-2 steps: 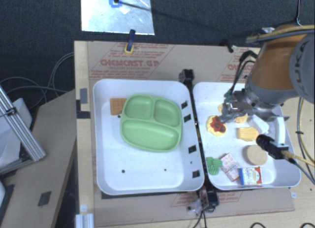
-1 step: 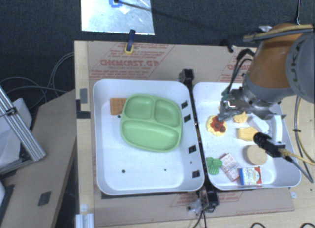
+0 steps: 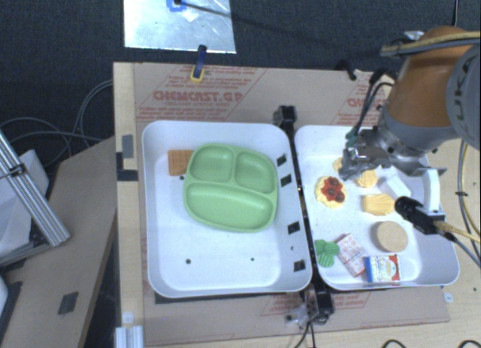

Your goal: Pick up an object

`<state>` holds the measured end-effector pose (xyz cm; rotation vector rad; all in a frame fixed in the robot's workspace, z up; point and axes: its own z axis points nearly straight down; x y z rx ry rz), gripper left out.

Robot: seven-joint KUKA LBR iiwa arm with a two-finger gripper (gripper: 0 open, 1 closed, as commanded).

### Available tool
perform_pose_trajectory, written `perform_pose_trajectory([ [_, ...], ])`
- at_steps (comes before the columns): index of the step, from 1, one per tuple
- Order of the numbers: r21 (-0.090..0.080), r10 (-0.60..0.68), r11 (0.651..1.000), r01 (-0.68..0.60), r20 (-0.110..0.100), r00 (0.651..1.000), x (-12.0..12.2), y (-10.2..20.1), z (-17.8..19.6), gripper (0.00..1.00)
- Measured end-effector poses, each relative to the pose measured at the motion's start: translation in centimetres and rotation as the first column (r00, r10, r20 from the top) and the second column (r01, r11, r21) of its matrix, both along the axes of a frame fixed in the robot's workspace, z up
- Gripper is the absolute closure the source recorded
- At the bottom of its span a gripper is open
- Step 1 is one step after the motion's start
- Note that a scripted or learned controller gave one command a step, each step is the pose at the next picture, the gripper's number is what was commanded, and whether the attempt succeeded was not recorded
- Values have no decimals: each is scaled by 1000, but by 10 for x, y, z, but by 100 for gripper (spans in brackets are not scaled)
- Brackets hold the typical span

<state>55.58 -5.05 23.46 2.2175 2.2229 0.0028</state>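
Gripper [image 3: 352, 164] hovers low over the right bin [image 3: 443, 264] near a pizza toy [image 3: 331, 192]; finger state unclear, nothing visibly lifted.

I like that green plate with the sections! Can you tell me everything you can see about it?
The green plate is a pale green divided tray, smooth like plastic, with rounded corners and three compartments: two smaller ones at the far side and one long one at the near side. It lies flat, turned slightly askew, in the left white bin. All three sections hold nothing. A flat tan cracker-like square sits at its far left edge, seemingly tucked partly under it.
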Motion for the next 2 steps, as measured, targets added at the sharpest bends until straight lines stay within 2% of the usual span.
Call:
perform_pose_trajectory([
  [1, -1, -2, 1000, 2, -3, 1000, 4, -7, -19, 100],
  [2, 0, 3, 1000, -3, 1, 1000, 2, 3, 0, 100],
])
